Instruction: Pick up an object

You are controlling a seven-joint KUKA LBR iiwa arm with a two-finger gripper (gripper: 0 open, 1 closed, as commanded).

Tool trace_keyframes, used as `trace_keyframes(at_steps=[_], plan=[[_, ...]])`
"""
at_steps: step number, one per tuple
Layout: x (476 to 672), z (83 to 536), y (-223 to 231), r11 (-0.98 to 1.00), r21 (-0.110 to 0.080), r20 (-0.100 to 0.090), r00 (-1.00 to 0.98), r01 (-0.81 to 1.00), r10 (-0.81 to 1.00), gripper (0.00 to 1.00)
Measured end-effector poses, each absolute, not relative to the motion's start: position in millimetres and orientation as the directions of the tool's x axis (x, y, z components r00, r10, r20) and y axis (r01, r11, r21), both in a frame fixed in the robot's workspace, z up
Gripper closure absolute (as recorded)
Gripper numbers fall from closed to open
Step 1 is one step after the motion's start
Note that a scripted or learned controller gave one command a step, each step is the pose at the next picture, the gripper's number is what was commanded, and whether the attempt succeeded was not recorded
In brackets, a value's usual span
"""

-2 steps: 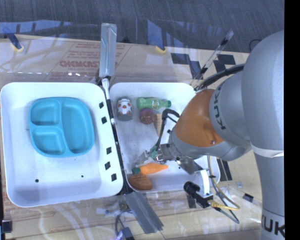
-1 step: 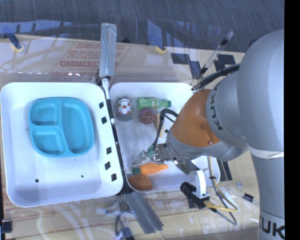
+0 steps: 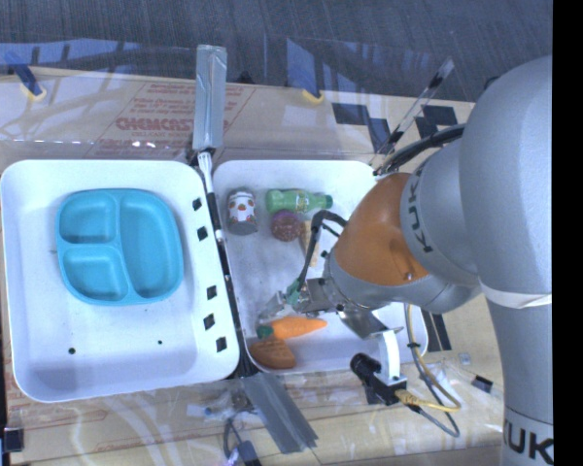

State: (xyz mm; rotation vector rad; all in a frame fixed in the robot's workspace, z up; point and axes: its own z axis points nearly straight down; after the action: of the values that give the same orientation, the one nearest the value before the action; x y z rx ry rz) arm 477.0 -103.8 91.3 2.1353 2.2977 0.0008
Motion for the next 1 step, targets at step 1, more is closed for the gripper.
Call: trace_keyframes(at_steps=[1], plan=[[477.2,91.2,-95.3,0.049,0.003,-0.003,-0.049,0.999,0.999,0.00]])
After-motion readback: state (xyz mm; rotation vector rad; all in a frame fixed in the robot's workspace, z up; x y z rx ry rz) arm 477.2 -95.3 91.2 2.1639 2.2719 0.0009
